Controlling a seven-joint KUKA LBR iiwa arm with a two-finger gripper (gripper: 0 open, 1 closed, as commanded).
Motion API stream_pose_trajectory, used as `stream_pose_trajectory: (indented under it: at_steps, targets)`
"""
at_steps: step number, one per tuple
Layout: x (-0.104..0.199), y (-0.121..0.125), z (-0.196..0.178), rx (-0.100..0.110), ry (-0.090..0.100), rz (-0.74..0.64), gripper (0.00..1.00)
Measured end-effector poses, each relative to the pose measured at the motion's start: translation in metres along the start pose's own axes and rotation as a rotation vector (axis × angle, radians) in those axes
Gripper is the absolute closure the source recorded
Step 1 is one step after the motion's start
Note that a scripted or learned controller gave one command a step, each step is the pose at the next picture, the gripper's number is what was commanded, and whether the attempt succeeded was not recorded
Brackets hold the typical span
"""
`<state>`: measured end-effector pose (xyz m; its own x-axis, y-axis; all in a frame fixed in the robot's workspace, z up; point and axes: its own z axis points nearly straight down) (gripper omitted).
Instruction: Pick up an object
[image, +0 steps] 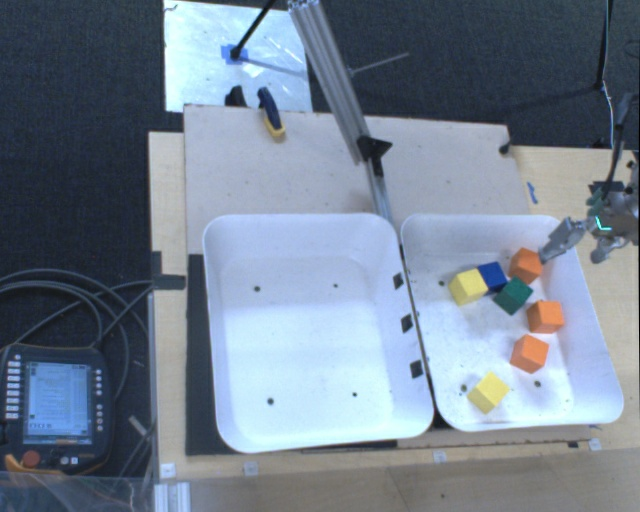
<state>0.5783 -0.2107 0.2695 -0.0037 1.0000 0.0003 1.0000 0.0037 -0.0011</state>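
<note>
Where the bench (470, 150) comes nearest the camera, a black handheld control pad (52, 405) with a lit screen lies off its left edge, with dark cables (90, 295) looping away from it. Two shallow white bins sit side by side on the bench. Inside the right bin (590, 400), the closest piece is a yellow block (489, 391), near the front wall. Just behind it and to the right lies an orange block (529, 352), and a second orange block (545, 316) rests a little farther back. Toward the middle of that bin, a green block (513, 295) touches a blue block (492, 276), which in turn sits against another yellow block (467, 286). A third orange block (526, 265) lies farthest back in the group, just beside the green one. The pincer (556, 243) reaches in over the bin's right rear corner, its tip right at the upper edge of that rearmost orange block; nothing is seen between its fingers, and I cannot tell whether they stand wide or narrow. The left bin (300, 330) shows only small dark specks on its floor. Beyond the bins, a slanted grey metal pole (335, 80) crosses a bare board. A small yellow and blue tool (270, 110) lies near the board's rear edge, and a shiny sheet (200, 60) lies behind that.
</note>
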Motion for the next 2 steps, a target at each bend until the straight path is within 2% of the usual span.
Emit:
stream_pose_trajectory:
  at_steps: [1, 2]
  targets:
    - [0.000, 0.001, -0.002, -0.004, -0.002, -0.002, 0.00]
    - [0.002, -0.003, 0.040, 0.000, -0.001, 0.001, 0.00]
